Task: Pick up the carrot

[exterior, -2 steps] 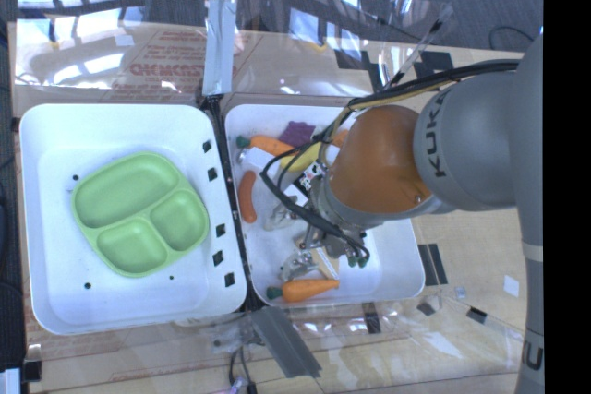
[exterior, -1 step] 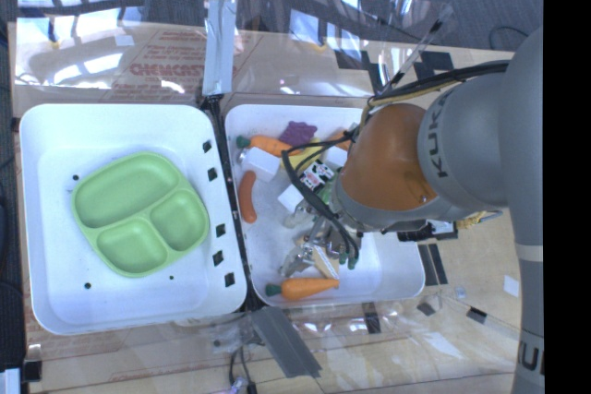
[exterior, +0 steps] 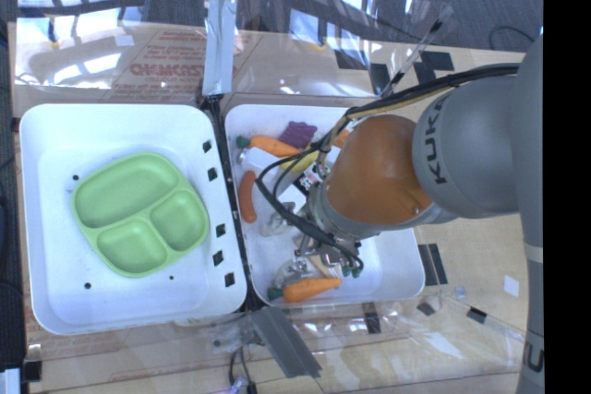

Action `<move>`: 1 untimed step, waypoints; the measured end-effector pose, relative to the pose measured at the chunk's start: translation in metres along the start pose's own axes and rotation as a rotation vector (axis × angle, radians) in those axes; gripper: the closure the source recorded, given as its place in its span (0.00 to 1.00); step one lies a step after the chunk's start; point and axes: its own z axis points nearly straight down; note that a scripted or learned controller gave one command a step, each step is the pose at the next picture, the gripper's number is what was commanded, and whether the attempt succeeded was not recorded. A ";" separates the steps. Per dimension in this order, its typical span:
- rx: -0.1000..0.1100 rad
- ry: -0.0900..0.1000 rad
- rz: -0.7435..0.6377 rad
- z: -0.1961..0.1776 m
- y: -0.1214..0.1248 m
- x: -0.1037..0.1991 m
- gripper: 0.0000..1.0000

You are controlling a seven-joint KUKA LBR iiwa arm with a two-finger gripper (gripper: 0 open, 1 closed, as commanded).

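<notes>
Two carrots lie in the right bin (exterior: 399,274). One carrot (exterior: 310,289) with a green top rests by the near wall, pointing right. The other carrot (exterior: 272,144) lies near the far wall, its green end toward the left. My gripper (exterior: 307,261) hangs under the arm's orange band, directly over the near carrot and very close to it. The arm's bulk hides most of the gripper, and I cannot tell whether it touches the carrot.
A reddish sausage (exterior: 247,197) lies along the right bin's left wall. A purple item (exterior: 297,133) sits at the far wall, next to the far carrot. The left bin (exterior: 46,226) holds a green divided plate (exterior: 138,212).
</notes>
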 end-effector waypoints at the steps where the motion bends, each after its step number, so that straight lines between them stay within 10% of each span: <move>1: 0.005 0.012 -0.002 -0.191 -0.054 -0.066 0.00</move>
